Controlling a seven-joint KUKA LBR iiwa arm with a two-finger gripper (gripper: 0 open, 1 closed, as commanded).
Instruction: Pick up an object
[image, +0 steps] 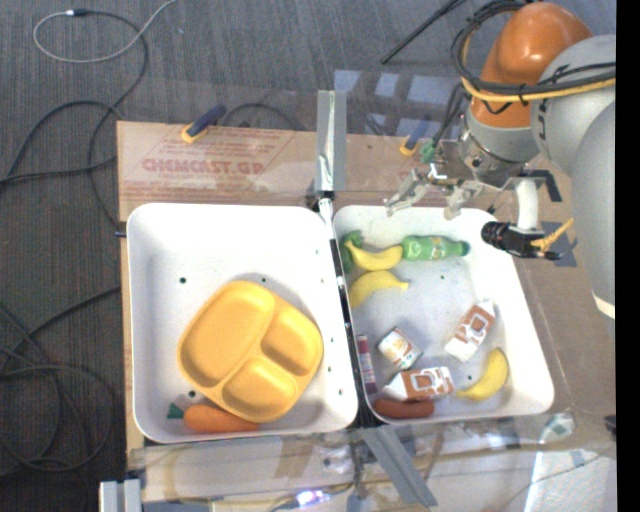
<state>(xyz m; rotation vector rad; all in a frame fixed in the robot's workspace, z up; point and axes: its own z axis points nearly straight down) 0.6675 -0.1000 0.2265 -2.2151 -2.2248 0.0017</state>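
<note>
- Leftmost, the left bin (150, 300) is shallow, white and smooth-walled; a glossy yellow compartment plate (252, 347) with rounded sections lies tilted across its middle.
- Partly hidden under that plate's near edge, an orange carrot (215, 420) lies against the front wall.
- Next, the right bin (530, 330) holds two curved yellow bananas (375, 257) side by side at its far left, with a green plastic bottle (433, 247) lying flat just beside them.
- Nearer the front sit three small white-and-orange cartons (399, 348), a third banana (487, 376) and a reddish sausage-shaped piece (403, 408) at the front wall; print on the cartons is too small to read.
- Open floor remains in the right bin's middle.
- Finally, the claw (428, 198) hangs above the right bin's far rim, its thin metal fingers spread wide, gripping nothing.
</note>
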